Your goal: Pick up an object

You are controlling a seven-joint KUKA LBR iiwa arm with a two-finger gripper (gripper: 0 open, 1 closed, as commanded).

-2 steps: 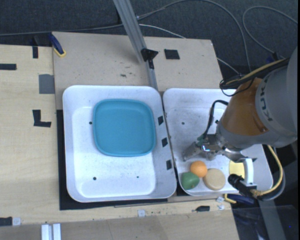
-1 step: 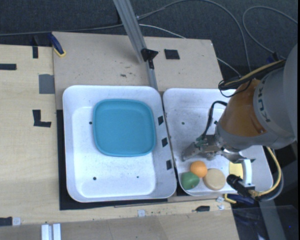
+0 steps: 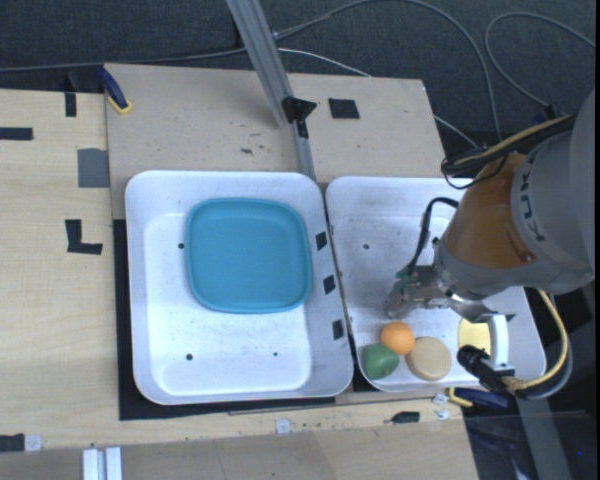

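The gripper (image 3: pixel 408 298) hangs low in the right bin (image 3: pixel 365 218), just above the orange ball (image 3: pixel 398 339), green ball (image 3: pixel 379 361) and tan ball (image 3: pixel 430 358) in its near corner, so I judge the approach under way, with lowering onto one ball next

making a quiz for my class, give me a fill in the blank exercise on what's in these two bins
1. The left bin holds a square plate coloured ____.
2. In the right bin, the orange ball touches a ____ object below it.
3. The beige round object lies to the ____ of the orange ball.
4. The gripper is over the ____ bin.

Missing words: blue; green; right; right
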